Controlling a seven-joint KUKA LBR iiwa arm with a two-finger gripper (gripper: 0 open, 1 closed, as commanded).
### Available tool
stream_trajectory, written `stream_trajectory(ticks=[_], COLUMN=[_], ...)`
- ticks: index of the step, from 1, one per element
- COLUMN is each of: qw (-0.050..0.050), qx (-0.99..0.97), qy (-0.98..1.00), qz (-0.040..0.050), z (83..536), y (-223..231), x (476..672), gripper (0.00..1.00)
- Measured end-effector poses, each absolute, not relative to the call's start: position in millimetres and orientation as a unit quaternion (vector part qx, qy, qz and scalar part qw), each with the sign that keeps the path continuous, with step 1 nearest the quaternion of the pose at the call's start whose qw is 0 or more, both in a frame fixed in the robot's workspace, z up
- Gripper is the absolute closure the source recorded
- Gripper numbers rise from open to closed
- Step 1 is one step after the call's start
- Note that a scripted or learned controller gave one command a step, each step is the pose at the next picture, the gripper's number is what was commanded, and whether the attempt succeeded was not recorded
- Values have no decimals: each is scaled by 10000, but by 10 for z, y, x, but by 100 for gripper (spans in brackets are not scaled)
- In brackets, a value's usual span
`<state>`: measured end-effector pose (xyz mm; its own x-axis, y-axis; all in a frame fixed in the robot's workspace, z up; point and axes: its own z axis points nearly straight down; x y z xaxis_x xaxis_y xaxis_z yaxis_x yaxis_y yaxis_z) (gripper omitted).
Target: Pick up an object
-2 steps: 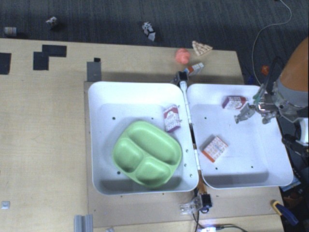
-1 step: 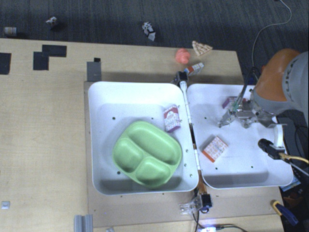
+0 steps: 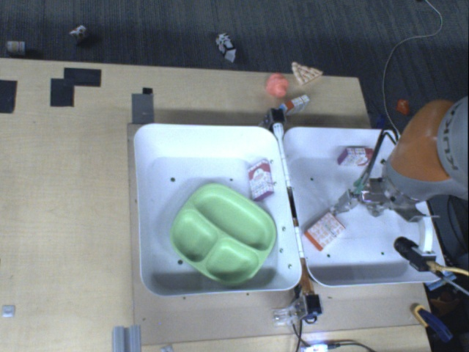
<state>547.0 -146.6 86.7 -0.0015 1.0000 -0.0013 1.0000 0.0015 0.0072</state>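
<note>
Camera view: gripper point(image 3: 350, 199) fingertips indistinct

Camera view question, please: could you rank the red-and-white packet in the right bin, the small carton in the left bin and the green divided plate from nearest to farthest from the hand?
1. Red-and-white packet, right bin, just beside the hand.
2. Small carton, left bin, near the divider.
3. Green divided plate, left bin's middle.

So the grey KUKA arm with the orange band above its wrist point(image 3: 429, 156) comes in from the right edge and slants down toward the left. Its wrist sits low, and the two-finger gripper point(image 3: 343, 204) points down-left at the end of it. The thin metal fingers point(image 3: 349, 199) look drawn close together, tips nearly meeting.
</note>
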Motion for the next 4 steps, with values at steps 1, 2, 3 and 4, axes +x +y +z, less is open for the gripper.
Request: stream_trajectory(ticks=[1, 2, 3, 4], qw=[22, 32, 21, 43], qx=[7051, 7057, 7052, 7038], qy=[7091, 7085, 7090, 7104], qz=[16, 18, 17, 28], z=[858, 1765, 959, 1076], y=[-1729, -2061, -2050, -2042], x=[6447, 6582, 6517, 6534], gripper=[0, 0, 0, 100])
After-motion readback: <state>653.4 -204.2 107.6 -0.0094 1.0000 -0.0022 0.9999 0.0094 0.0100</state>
